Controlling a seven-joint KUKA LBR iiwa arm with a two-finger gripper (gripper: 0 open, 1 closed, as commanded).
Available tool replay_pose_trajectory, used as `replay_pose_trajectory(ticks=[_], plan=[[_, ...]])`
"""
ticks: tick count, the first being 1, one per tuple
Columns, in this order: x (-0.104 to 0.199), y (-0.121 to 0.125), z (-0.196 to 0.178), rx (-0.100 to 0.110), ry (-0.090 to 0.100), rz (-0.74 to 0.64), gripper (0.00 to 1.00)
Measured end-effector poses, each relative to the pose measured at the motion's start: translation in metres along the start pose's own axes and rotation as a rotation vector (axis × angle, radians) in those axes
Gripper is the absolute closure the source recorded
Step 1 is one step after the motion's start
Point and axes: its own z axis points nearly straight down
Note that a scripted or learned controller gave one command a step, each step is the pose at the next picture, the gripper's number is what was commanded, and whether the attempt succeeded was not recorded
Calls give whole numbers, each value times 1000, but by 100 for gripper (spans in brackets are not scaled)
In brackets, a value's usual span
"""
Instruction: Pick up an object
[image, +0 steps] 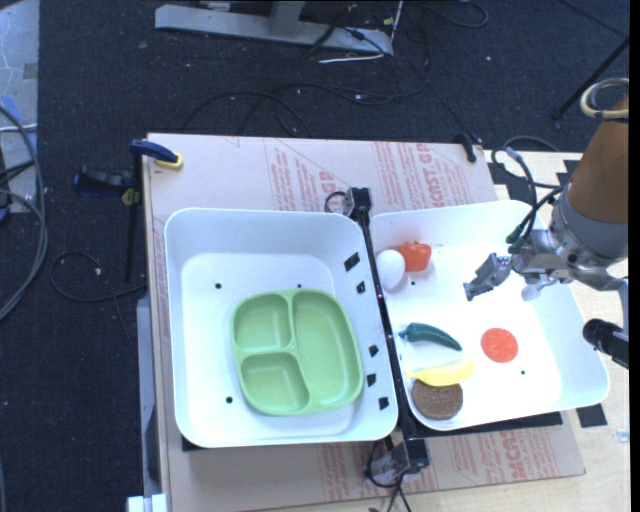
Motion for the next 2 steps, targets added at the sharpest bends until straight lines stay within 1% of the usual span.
replay_pose_trajectory(ticks=[1,2], plan=[[-12,-27,158,6,1,1,0],[29,-46,166,-11,-2,-2,0]])
